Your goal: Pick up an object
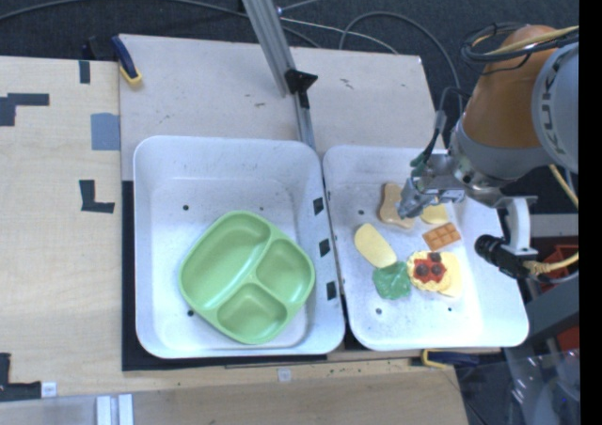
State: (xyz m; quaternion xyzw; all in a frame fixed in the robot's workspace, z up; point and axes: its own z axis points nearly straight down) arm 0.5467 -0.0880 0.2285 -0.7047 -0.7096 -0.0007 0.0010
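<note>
I've got the gripper (410,207) low over the tan piece (392,206) in the right bin (489,320), mid-approach; whether it's spread I can't tell, so next I'd confirm a grip before lifting.

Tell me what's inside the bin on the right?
Toy food lies in the right bin: a yellow piece, green broccoli, a waffle, a pizza slice. The gripper covers part of a tan piece.

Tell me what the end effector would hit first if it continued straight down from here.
Most likely the tan cookie in the right bin; the end effector sits right at its edge, though height is hard to judge.
</note>
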